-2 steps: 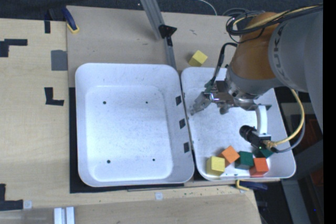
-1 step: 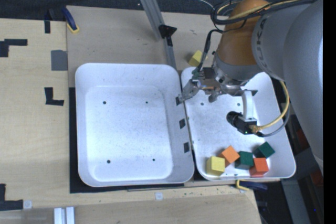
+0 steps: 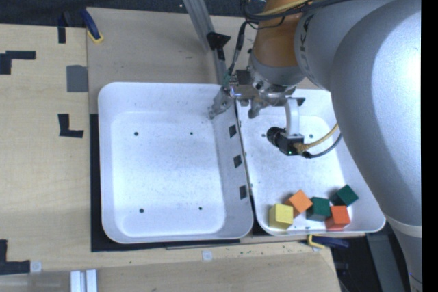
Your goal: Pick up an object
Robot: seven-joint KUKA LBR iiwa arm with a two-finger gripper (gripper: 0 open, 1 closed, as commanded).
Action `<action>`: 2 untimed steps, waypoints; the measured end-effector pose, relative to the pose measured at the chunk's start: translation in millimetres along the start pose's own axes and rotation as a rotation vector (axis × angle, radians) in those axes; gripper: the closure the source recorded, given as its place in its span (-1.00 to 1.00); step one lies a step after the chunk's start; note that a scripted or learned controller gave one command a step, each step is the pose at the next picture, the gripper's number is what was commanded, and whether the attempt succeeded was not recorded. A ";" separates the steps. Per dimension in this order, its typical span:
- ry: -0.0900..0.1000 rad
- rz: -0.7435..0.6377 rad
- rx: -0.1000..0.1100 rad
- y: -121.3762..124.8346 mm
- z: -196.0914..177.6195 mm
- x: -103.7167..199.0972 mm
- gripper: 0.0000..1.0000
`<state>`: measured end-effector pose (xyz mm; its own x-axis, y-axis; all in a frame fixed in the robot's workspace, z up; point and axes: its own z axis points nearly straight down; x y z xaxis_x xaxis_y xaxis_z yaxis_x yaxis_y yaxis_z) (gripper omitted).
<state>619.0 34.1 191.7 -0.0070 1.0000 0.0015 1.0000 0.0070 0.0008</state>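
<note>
So the grey arm [image 3: 369, 72] is reaching in from the right and taking up most of that side, with the orange band [image 3: 287, 17] sitting above the wrist. The hand [image 3: 236, 102] is hanging over the divider between the two white bins, up near their far edge. Honestly can't tell how the hand is set from this angle, since the wrist is blocking it and it's all a blur of metal bits, and I'm not seeing anything in it that I could call held.

The blocks are all sitting in the right bin [image 3: 363, 219], bunched in its near corner, well apart from the hand. The yellow block [image 3: 280, 215] is lying furthest left, the orange block [image 3: 300, 201] is sitting just beside it and a bit further back, then a dark green block [image 3: 319, 207], a red-orange block [image 3: 339, 216] near the front rim, and another green block [image 3: 347, 195] behind that one. They're looking like they're touching or almost touching each other.

The left bin [image 3: 164, 161] is lying alongside on the wooden counter [image 3: 41, 167], and a black cable [image 3: 287, 143] is dangling below the wrist over the right bin.
</note>
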 end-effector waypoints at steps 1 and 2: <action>-0.001 0.002 0.002 11.2 0.1 33.3 -1.00; -0.001 0.003 -0.001 62.1 0.0 56.0 -1.00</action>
